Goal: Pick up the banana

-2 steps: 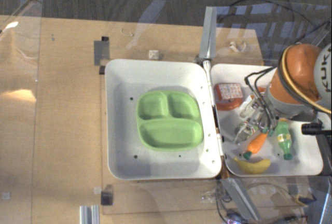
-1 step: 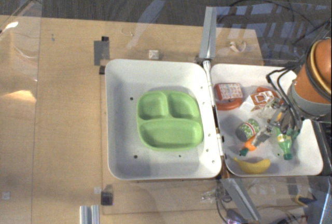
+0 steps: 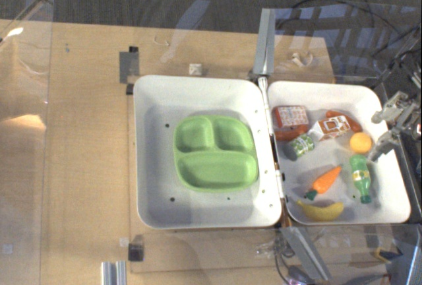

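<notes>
Lying banana [image 3: 321,210], gripper [image 3: 390,126] well apart, above-right

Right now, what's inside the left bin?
The left bin holds one green divided tray, its three compartments bare. Whatever lies beneath the tray is covered.

Banana [image 3: 321,211]: yellow, curved, lying flat at near edge of right bin [image 3: 395,216], ungrasped.

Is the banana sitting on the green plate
No, the banana lies in the right bin near its front wall, while the green plate sits in the left bin.
</notes>
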